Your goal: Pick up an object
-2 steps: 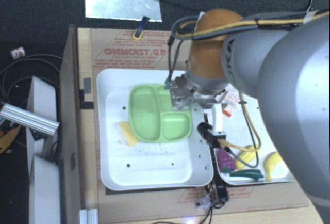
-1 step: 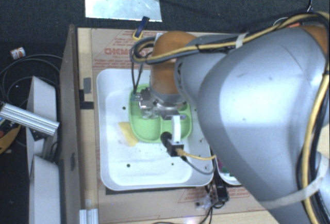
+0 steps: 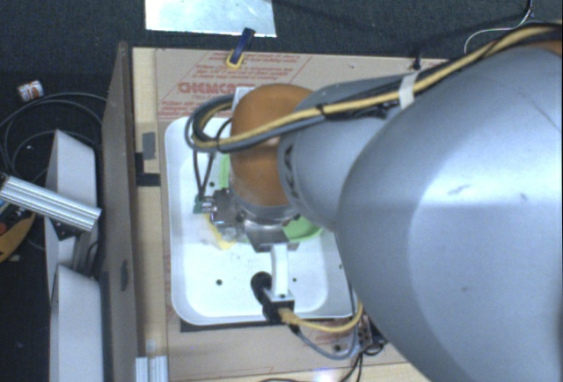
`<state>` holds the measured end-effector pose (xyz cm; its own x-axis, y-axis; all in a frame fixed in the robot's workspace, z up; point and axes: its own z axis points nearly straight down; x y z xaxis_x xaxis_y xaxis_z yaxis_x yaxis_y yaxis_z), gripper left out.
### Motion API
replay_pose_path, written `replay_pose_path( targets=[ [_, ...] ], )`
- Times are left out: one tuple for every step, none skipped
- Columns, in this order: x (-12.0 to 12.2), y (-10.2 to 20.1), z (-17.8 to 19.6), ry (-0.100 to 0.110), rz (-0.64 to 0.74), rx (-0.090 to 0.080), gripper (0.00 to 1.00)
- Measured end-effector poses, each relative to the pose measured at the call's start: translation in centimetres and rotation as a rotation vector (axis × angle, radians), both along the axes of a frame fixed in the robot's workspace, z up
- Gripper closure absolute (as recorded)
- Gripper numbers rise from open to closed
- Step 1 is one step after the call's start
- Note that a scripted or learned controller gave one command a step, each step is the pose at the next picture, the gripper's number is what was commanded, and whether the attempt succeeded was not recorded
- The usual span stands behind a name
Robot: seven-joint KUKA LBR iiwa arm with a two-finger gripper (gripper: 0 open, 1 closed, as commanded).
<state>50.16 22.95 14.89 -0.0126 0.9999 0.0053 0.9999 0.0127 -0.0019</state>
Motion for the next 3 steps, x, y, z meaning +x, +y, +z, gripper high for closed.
replay_pose_path(
  targets=[
    [-0.6, 0.6, 9.1, -0.009, -0.006, 0.0, 1.0],
    [-1.5, -0.3, 8.6, -0.001, -0.011, -0.006, 1.0],
    [-1.0, -0.3, 22.5, -0.017, -0.006, 0.003, 1.0]
  ],
)
